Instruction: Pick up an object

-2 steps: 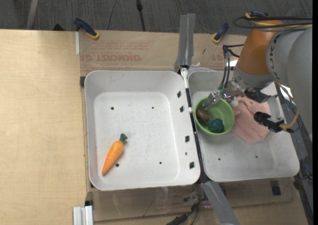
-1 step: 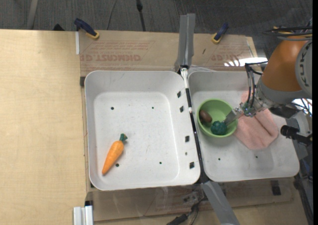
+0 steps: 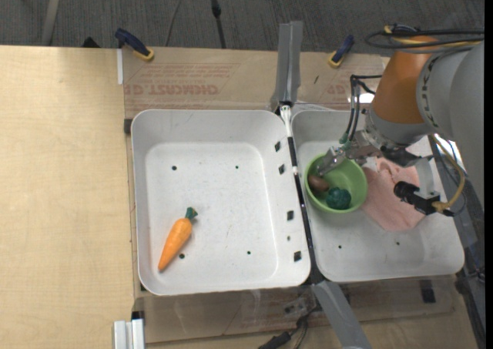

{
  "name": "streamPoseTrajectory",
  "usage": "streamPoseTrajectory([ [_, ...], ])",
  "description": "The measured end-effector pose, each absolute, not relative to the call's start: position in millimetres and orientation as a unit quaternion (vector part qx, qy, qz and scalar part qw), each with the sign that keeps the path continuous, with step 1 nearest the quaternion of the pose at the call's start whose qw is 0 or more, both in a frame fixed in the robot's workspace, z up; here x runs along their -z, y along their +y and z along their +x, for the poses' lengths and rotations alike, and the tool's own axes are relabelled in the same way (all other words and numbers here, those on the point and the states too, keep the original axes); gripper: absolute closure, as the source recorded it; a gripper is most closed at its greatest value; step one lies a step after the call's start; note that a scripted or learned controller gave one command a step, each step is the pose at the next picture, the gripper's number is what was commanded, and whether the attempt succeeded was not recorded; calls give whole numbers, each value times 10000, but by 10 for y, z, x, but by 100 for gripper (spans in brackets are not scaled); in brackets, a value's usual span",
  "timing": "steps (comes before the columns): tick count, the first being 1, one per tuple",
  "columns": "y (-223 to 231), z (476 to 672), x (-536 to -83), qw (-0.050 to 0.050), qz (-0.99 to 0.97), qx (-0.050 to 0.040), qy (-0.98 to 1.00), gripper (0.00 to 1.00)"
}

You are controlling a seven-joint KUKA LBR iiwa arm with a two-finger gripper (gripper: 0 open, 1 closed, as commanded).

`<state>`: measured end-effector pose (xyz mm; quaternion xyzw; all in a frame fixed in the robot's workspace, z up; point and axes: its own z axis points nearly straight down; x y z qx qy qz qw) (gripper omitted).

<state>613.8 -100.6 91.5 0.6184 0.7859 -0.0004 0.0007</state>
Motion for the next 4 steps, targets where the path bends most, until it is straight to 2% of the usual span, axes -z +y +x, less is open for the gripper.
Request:
streamPoseTrajectory([
  [1, -1087, 5553, -914, -2, 6011, 6, 7992, 0],
  [2, -1037, 6037, -913, 2, 5990, 7, 8008, 0],
  [4, -1040, 4772, -912, -7, 5475, 3, 8368, 0],
])
